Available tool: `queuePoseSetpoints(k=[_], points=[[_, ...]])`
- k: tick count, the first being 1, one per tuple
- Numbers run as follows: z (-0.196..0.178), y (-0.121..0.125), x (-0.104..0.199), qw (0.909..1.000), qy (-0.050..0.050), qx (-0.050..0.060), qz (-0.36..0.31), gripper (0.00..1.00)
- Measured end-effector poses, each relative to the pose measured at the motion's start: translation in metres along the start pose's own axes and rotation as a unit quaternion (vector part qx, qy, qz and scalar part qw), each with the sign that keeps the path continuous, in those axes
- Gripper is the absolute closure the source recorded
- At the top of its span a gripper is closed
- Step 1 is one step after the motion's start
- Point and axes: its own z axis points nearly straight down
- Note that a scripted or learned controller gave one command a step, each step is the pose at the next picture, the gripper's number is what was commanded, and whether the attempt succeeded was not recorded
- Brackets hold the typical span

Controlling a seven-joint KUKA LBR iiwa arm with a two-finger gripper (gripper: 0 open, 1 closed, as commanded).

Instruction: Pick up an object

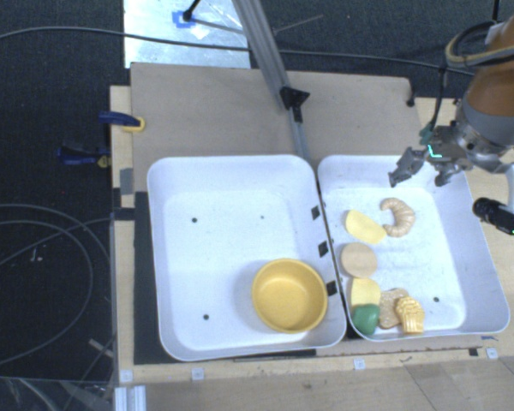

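- Gripper (425, 169): two dark fingers (403, 169) spread apart, with nothing between them, poised over the far part of the right bin (484, 272); the grey arm with its orange band enters from the right.
- Croissant-shaped piece (399, 216): the likeliest target, being the object nearest the fingers. It lies just below the fingertips in the view, toward the near side of the bin and slightly to the left of the midpoint between them, apart from both fingers.
- Long axis of the croissant-shaped piece: a curved body running roughly from far to near in the view, its two ends hooked toward the left, so its convex back faces right, the side of the arm.
- Judgement: a short travel toward the near edge followed by a descent would bring the open fingers over it; closing across the narrow width, not along the curve, seems the surer grasp.
- Yellow wedge (364, 227): just left of the croissant-shaped piece, close enough to be nudged.
- Further items: a tan disc (358, 260) and a cluster at the near edge lie farther from the fingers; a yellow bowl (289, 294) sits in the left bin (197, 187), well apart.
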Motion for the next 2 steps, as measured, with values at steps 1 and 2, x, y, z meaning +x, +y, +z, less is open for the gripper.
queuePoseSetpoints(k=[1, 2], points=[[0.0, 0.0, 0.0, 1.0, 0.0, 0.0, 0.0, 0.0], [0.062, 0.002, 0.001, 1.0, 0.0, 0.001, 0.002, 0.0]])
